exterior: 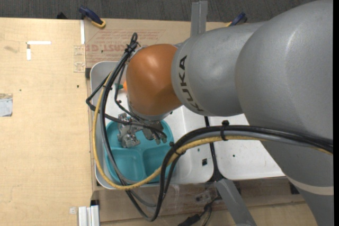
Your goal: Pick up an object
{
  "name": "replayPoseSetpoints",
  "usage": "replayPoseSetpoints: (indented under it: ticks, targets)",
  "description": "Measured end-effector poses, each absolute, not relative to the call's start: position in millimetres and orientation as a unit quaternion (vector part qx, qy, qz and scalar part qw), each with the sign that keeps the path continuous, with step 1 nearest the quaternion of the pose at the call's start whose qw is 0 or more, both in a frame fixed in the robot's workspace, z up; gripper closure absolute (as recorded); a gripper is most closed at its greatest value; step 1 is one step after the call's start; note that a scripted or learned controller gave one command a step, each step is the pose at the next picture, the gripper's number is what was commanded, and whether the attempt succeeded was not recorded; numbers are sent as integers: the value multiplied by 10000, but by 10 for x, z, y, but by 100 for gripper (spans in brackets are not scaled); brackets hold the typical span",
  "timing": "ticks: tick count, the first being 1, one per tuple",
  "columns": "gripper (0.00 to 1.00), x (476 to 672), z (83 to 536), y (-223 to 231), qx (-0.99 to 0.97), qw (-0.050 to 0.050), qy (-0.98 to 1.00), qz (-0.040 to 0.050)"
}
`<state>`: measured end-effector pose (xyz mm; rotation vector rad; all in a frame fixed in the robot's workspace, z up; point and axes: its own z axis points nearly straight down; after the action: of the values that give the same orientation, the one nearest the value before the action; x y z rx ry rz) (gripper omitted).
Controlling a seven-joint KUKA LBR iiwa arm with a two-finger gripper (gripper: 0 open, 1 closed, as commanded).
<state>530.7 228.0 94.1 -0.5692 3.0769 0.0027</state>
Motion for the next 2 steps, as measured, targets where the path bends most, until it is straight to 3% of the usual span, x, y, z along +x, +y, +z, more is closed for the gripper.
replayPoseSetpoints:
  ticks: [1, 2]
  targets:
    - [100, 5911, 2659, 2045, -2036, 33, 9791, 1]
    - [100, 6416, 1052, 1680, -1568, 14, 9876, -1]
